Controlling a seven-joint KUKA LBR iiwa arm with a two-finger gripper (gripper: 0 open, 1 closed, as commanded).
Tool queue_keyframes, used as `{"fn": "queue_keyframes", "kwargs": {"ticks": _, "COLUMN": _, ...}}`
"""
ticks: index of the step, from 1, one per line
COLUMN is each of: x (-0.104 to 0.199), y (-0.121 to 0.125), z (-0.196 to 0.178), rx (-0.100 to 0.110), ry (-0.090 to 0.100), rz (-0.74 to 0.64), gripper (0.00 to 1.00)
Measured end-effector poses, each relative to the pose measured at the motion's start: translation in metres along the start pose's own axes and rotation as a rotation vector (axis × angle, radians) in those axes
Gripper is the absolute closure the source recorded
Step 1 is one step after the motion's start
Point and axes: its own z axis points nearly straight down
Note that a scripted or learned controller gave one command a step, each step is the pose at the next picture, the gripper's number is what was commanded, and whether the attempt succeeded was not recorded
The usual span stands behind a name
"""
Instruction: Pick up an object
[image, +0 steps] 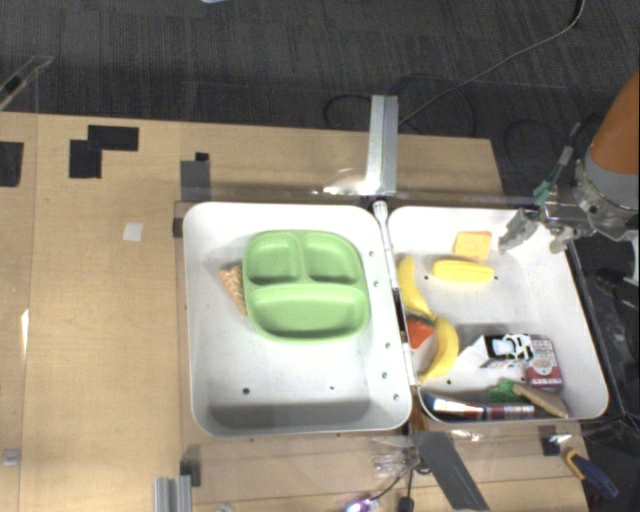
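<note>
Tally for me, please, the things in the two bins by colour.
Green: 1, tray
Yellow: 4, two bananas, block, sponge
Tan: 1, cracker
Red: 2, item between the bananas, carton
Mixed colours: 2, markers
Total: 10

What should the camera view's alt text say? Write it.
A robot claw hovers at the right bin's far right corner, holding nothing, near a yellow block. Bananas lie there too; the left bin holds a green tray.
</note>
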Motion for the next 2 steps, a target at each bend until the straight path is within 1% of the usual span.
{"fn": "queue_keyframes", "kwargs": {"ticks": 1, "x": 0.043, "y": -0.011, "z": 0.114, "rx": 0.0, "ry": 0.001, "rz": 0.059, "gripper": 0.0}}
{"fn": "queue_keyframes", "kwargs": {"ticks": 2, "x": 0.065, "y": 0.038, "z": 0.121, "rx": 0.032, "ry": -0.002, "rz": 0.117, "gripper": 0.0}}
